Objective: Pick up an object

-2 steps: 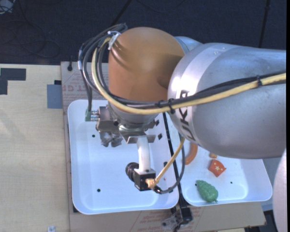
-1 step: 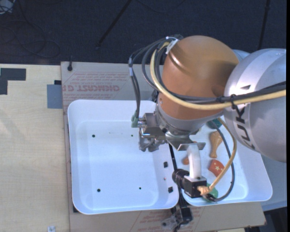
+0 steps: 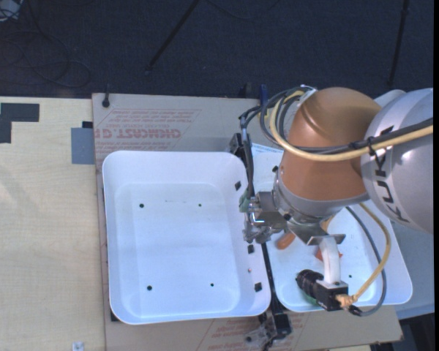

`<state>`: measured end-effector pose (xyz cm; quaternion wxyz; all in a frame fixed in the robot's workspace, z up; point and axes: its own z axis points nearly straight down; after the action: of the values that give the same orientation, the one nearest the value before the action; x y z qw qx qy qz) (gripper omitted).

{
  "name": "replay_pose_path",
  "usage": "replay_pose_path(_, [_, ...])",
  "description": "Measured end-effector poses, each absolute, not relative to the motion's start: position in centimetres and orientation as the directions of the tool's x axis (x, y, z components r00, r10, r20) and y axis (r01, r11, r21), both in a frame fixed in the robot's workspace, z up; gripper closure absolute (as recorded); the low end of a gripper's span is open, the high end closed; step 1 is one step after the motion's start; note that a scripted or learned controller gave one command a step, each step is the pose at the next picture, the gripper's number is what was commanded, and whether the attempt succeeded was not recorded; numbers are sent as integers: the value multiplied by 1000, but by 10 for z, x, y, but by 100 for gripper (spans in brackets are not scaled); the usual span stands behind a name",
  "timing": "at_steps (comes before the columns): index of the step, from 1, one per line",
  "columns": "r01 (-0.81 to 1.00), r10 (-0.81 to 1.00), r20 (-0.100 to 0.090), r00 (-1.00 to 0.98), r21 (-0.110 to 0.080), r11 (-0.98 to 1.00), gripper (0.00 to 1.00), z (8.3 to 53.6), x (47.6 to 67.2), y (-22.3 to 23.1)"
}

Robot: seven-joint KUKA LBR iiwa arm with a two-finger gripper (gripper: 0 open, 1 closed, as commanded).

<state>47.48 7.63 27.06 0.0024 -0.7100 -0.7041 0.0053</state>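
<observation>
Hand (image 3: 259,227) low at right bin (image 3: 399,287) edge, next to left bin (image 3: 117,196); opening cannot be told, wrist blocks view. Orange object (image 3: 284,240) lies just beside hand in right bin, likely grasp target.

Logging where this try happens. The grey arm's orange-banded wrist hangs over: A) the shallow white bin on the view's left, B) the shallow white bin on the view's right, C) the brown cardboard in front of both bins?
B: the orange-banded wrist covers much of the right-hand white bin, whose rim shows beneath it.
</observation>
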Motion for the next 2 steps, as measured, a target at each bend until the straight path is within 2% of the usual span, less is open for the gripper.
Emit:
replay_pose_path(1, [1000,1000,2,-1,11,1,100,407,477,75])
replay_pose_path(2, [1000,1000,3,-6,9,6,100,511,485,127])
